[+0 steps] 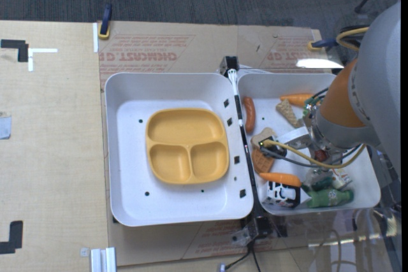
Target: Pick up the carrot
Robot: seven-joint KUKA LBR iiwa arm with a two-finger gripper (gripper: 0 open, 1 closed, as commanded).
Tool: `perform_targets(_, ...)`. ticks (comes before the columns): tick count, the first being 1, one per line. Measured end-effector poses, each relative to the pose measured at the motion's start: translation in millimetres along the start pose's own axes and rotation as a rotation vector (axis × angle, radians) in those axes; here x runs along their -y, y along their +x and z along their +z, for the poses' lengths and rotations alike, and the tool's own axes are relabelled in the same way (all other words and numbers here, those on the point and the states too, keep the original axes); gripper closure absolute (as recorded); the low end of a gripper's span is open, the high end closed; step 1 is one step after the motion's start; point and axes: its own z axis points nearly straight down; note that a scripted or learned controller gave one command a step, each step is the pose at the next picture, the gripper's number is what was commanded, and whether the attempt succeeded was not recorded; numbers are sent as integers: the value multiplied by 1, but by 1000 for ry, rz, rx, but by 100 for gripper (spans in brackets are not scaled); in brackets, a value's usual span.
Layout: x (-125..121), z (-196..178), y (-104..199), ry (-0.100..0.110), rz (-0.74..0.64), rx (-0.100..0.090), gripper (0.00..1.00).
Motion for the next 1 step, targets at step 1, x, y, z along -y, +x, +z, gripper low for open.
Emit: perform_targets(1,47,-85,-23,-3,-155,12,0)
